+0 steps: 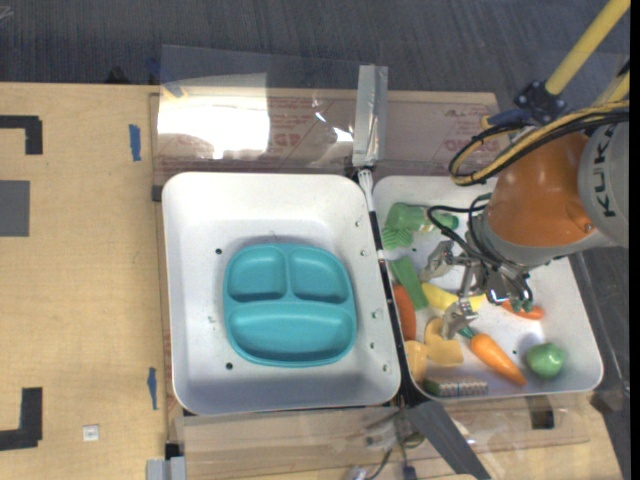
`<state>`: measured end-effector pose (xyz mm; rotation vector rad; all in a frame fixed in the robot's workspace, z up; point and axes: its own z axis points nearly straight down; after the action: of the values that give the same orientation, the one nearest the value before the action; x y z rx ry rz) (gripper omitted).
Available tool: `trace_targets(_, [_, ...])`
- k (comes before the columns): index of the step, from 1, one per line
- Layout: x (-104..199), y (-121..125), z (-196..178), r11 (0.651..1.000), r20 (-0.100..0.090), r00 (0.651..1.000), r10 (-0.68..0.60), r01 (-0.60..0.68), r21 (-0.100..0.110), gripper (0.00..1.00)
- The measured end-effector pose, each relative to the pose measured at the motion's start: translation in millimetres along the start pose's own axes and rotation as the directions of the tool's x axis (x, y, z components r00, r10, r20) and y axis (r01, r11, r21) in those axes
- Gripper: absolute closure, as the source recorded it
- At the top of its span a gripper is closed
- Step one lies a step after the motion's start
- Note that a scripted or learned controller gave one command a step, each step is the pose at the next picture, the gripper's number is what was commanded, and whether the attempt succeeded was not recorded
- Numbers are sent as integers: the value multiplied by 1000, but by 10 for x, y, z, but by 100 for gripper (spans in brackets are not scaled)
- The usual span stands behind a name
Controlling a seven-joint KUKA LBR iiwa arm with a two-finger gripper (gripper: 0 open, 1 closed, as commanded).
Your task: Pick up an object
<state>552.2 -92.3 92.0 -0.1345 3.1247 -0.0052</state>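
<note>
Looking down from my fixed camera, I log this:

Arm: my grey arm with its orange band [535, 203] reaches in from the right and hangs over the right bin [585, 363].

Tool: the tool [463, 303] sits low among the toy food, near the middle of the right bin. Its metal parts blur together, so I cannot tell how it stands or whether anything is in it.

Left bin: the left bin [190, 208] holds a teal divided plate [290, 303], lying flat near the middle, three compartments showing.

Right bin, left side: a green leafy toy [403, 223] lies at the top, a dark green piece [406, 273] below it, and an orange-red carrot-like piece [405, 313] runs along the left wall.

Right bin, middle: a yellow piece [438, 295] lies just beside the tool, and a pale yellow block [443, 353] sits just below it.

Right bin, front: an orange carrot [495, 358] lies tilted, tip toward the front right; a green round toy [545, 360] rests just beside it.

Right bin, right of tool: a small red-orange piece [527, 311] lies close by.

Surface: the tan surface [70, 268] carries both bins side by side, touching along the middle.
</note>
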Motion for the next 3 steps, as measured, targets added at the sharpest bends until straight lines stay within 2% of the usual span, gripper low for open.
trace_targets(2, [553, -45, 6, 1000, 1, 1000, -13, 13, 1, 0])
trace_targets(3, [482, -50, -167, 1000, 21, 1000, -15, 15, 7, 100])
